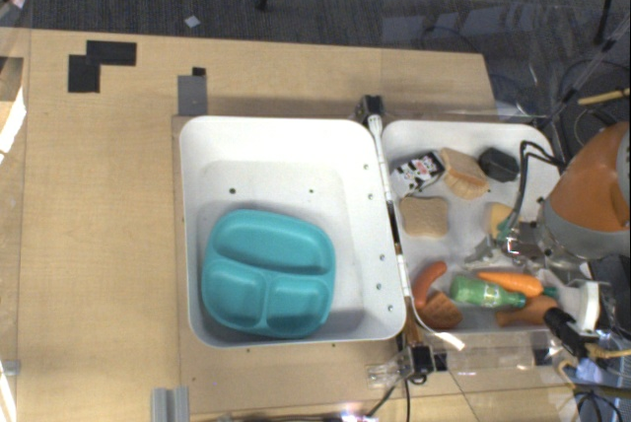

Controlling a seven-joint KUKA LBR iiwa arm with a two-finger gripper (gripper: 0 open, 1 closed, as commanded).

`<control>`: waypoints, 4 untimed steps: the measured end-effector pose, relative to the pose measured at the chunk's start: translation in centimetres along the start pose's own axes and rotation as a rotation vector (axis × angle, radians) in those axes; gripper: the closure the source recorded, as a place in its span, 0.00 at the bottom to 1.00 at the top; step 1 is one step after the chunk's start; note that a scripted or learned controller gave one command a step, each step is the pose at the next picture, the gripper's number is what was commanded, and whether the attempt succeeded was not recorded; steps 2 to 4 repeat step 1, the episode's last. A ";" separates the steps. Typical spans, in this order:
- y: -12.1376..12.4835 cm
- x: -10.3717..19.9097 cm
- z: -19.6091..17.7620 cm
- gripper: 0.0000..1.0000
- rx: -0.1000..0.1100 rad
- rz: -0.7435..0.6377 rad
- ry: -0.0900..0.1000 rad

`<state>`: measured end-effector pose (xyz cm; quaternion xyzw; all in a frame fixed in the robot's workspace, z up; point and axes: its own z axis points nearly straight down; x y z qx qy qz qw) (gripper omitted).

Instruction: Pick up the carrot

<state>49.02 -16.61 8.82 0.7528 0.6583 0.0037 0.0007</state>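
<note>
Now my gripper (503, 247), fingers' state unclear, hovers beside the tapered orange carrot (513, 282) near the right white bin's (463, 132) front edge; next, descend and grasp.

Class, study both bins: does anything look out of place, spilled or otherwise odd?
Nothing looks spilled or damaged. The teal tray lies alone in the left bin, while the carrot and other toy food crowd the right bin.

No lettering can be read on the bench (99, 213) or in the bins; a small black-and-white packet (418, 171) in the right bin (463, 129) bears print too small to make out.
</note>
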 end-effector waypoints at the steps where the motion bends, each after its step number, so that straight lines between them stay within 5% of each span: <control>1: 0.2 0.3 -0.1 0.00 -0.011 -0.329 -0.011; 4: 0.2 0.3 -0.1 0.00 -0.011 -0.329 -0.011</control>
